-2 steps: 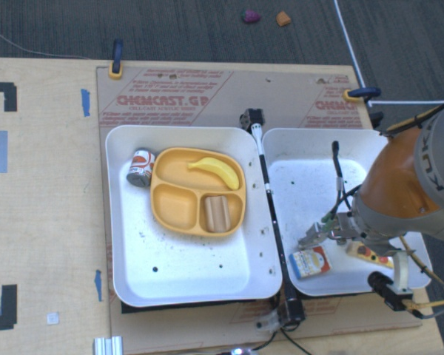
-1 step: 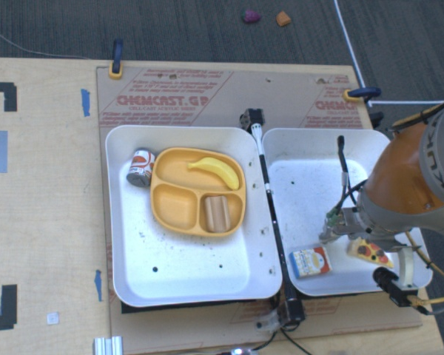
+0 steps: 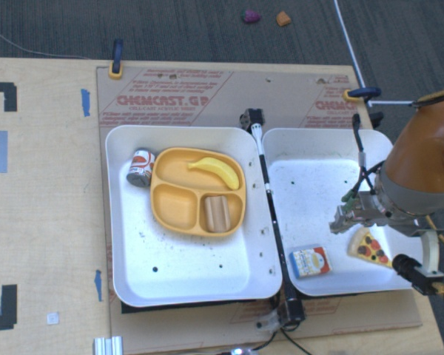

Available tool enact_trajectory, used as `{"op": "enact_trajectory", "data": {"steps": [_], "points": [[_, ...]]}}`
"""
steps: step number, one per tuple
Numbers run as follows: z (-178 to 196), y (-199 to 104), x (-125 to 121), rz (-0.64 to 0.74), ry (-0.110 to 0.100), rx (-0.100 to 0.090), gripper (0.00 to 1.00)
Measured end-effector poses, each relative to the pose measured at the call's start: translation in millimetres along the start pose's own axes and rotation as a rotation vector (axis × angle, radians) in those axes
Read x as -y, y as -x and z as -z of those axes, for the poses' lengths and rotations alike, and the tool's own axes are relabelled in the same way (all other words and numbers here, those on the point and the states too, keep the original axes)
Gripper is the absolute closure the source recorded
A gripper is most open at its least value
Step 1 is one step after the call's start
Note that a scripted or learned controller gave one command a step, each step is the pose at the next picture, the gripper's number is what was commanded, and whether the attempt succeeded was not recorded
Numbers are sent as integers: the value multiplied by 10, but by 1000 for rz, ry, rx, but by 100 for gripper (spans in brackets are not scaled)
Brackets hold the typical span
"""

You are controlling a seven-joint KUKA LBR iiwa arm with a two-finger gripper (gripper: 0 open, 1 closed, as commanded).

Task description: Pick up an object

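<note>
Much open floor beside gripper (image 3: pixel 345 223), seemingly.

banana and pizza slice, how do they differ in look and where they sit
The banana is plain yellow, long and curved; the pizza slice is a flat wedge with red dots on it. The banana lies in the top compartment of the yellow plate in the left bin; the pizza slice lies straight on the floor of the right bin, close to the gripper. Both look like toy food.

Two small bits, purple (image 3: pixel 251 16) and orange (image 3: pixel 283 19), perhaps toys, on carpet (image 3: pixel 170 13).
</note>
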State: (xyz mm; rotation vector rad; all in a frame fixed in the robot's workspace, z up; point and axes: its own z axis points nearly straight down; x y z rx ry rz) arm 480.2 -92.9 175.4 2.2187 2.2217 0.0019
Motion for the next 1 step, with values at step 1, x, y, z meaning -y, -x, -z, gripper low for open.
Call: {"op": "enact_trajectory", "data": {"steps": [1], "points": [[76, 901, 10, -3, 0, 3, 100]]}}
